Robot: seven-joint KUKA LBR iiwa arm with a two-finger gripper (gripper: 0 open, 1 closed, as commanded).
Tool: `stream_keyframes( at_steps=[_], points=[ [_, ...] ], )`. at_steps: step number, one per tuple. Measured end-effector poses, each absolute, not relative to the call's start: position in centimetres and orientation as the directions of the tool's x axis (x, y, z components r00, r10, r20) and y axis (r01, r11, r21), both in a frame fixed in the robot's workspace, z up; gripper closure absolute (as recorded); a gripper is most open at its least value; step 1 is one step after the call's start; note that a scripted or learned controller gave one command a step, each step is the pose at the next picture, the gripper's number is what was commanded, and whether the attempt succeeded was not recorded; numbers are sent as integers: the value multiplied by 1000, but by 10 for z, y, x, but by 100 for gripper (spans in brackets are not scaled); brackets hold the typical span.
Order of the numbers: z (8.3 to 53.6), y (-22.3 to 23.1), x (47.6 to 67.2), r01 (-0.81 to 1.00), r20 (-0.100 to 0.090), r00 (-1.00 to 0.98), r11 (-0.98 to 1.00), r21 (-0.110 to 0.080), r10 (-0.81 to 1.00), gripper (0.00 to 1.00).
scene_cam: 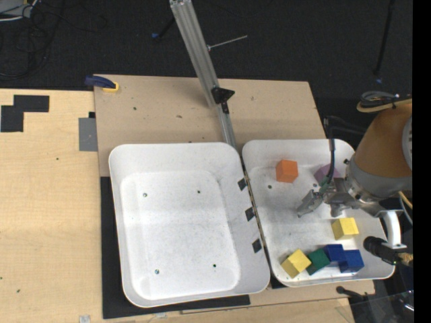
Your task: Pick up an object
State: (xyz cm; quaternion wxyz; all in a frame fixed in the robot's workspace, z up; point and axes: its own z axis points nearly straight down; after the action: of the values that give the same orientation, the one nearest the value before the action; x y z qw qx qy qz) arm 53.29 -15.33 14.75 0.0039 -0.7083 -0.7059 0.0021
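Dark floor and cables lie behind a pale wooden bench (168,110); on it sit two shallow white bins, the left bin (128,163) and the right bin (269,155), touching along their inner edges.

Camera view: gripper (316,201) hangs low over the middle of the right bin; the fingers look slightly parted with nothing between them, though they are small and blurred. Orange cube (287,170) sits toward the far edge, apart from the gripper; a purple piece (324,173) is half hidden behind the wrist; yellow block (345,227) just beside the gripper, toward the right edge; yellow cube (295,262), green block (318,261) and blue block (343,257) are crowded along the near edge.

Risk, as judged: the fingers may close on bare bin floor between blocks; the smooth, hard-edged blocks could slide on the slick white plastic if clipped; the near-edge cluster leaves little finger room.
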Motion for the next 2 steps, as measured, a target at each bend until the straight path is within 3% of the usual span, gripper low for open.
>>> stream_keyframes(
  at_steps=[1,2],
  points=[
    [93,-152,531,1000,3,2,-2,-9,1000,0],
    [106,-154,532,1000,2,11,-11,-5,1000,100]
  ],
)
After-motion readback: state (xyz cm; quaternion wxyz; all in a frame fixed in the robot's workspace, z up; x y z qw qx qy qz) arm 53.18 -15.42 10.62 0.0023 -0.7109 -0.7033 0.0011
